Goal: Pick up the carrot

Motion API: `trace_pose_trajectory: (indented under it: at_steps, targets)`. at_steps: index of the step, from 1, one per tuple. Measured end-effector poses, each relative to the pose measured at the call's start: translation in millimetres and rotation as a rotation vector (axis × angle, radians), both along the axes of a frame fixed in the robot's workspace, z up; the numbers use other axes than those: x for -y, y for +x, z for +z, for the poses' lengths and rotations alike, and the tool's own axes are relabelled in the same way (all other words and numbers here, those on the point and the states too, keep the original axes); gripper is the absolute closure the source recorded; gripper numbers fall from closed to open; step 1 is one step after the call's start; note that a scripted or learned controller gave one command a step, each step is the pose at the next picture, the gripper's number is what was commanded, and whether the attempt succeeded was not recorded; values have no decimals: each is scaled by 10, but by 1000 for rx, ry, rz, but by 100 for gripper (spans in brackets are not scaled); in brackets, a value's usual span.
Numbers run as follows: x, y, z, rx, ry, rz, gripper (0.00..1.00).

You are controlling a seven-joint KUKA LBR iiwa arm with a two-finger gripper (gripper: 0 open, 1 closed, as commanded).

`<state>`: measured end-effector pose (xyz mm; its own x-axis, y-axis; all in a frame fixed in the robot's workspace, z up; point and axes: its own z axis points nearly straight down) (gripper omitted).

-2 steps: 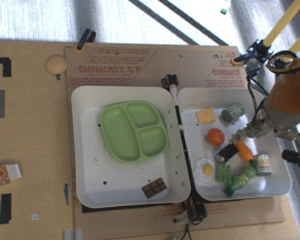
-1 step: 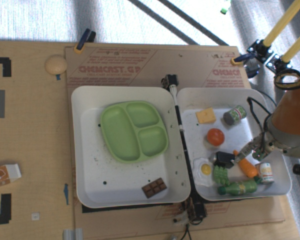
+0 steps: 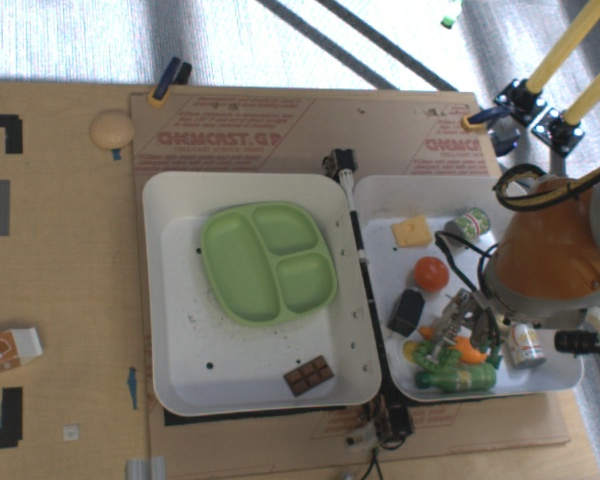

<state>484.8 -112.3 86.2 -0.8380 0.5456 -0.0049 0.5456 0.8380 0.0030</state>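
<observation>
The carrot [image 3: 469, 349] is a small orange piece lying at the front of the right bin [image 3: 380, 230], just above a green bottle [image 3: 457, 376]. My gripper [image 3: 458, 320] reaches down from the orange-banded wrist at the right, and its metal fingers [image 3: 450, 317] hang directly over the cluster of food at the carrot's upper left. They look slightly spread, with the tips close to the carrot; nothing is seen held between them. The arm covers the right bin's right side.
The right bin also holds a red tomato [image 3: 431, 272], a yellow cheese wedge [image 3: 412, 231], a black block [image 3: 406, 312], a tin can [image 3: 471, 224] and a small jar [image 3: 526, 345]. The left bin [image 3: 170, 298] holds a green divided plate [image 3: 269, 262] and a chocolate piece [image 3: 309, 375].
</observation>
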Motion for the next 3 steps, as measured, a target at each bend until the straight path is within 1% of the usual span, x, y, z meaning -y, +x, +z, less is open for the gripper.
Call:
trace_pose_trajectory:
  at_steps: [1,2,3]
  targets:
    - [305,625,-1,0,-2,187,100]
    - [302,622,-6,-1,-1,188,0]
    - [-5,239,-10,-3,0,-57,0]
